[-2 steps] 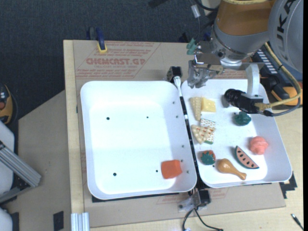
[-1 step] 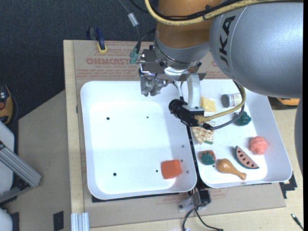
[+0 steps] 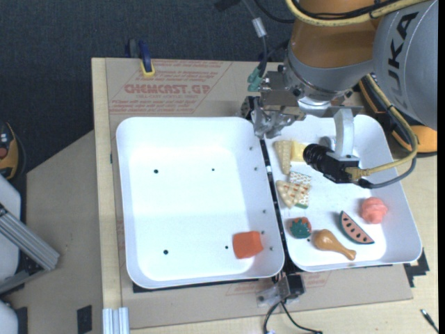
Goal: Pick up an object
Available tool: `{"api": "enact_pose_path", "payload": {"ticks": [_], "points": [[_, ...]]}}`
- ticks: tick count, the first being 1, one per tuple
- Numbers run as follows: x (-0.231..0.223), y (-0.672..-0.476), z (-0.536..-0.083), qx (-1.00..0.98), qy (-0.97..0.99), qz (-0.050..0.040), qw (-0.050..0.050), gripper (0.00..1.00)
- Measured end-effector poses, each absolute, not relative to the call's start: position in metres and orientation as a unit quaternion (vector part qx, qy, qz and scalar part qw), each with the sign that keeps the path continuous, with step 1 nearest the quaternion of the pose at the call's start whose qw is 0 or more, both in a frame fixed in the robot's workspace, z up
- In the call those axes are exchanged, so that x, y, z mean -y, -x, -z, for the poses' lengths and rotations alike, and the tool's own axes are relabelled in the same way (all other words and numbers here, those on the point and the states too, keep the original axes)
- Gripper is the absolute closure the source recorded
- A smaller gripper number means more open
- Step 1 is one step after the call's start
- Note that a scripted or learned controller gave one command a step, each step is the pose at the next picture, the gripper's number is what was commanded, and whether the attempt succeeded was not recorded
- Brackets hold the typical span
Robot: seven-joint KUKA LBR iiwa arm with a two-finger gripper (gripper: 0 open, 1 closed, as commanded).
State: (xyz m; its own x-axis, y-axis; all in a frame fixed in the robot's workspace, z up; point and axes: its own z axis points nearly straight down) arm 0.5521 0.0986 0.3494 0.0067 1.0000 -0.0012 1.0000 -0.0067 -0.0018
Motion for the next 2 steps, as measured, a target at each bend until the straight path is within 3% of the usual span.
{"api": "enact_pose_path", "payload": {"ticks": [1,2], "points": [[-0.16,-0.563,-0.546,0.709,0.705,0.01,-0.005,1.0],[-0.172,-0.54,-0.417,0.708,0.706,-0.0063,0.004,1.0]]}}
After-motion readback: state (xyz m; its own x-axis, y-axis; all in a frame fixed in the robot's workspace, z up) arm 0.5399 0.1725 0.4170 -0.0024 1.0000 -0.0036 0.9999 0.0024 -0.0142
